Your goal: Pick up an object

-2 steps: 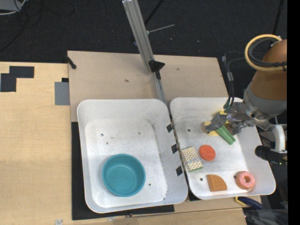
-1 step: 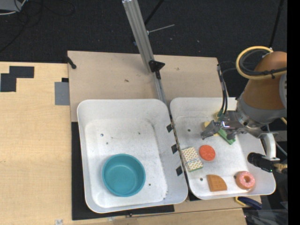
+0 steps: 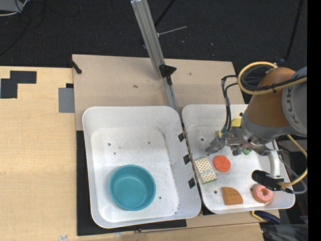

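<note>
The gripper (image 3: 216, 145) hangs low over the right bin (image 3: 198, 115), near its middle. Its dark fingers point down and to the left. They are too small and blurry to tell if they are open or closed, and I cannot see anything between them.

Just below the gripper lies a round red thing (image 3: 221, 163). Beside it, on the left, is a small checked block (image 3: 205, 170), close to the bin's left wall. Nearer the front edge sit a brown wedge (image 3: 231, 196) and a pink donut (image 3: 262, 194).

The arm (image 3: 273, 107) comes in from the right, with its big orange part above the bin.

The left bin (image 3: 100, 122) holds a blue bowl (image 3: 132, 187) near its front.
</note>
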`<state>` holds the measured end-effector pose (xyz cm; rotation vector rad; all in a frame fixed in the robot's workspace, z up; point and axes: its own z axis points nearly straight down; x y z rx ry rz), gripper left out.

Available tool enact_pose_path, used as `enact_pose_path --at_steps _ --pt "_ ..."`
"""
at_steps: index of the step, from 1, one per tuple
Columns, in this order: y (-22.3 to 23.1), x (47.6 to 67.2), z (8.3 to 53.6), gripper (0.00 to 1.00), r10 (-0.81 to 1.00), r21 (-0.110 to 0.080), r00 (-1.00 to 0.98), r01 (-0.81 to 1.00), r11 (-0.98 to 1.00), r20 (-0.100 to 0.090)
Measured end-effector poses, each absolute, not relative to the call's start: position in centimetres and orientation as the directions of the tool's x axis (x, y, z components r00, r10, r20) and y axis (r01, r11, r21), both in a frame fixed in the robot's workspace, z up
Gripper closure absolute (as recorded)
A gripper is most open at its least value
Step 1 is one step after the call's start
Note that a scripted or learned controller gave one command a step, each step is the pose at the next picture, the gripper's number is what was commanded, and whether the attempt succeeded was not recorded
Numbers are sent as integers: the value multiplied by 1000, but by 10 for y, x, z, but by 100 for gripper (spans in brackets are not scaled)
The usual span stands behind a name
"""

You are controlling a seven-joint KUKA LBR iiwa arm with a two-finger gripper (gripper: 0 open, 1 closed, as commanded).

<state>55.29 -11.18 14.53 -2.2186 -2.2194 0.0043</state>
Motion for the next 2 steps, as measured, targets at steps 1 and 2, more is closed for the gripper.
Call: enact_pose_path --at_steps 1,2 --pt "-113 554 157 100 1000 0 1 1000 -1 0" --pt "-121 556 203 100 1000 3 1 1000 -1 -1"
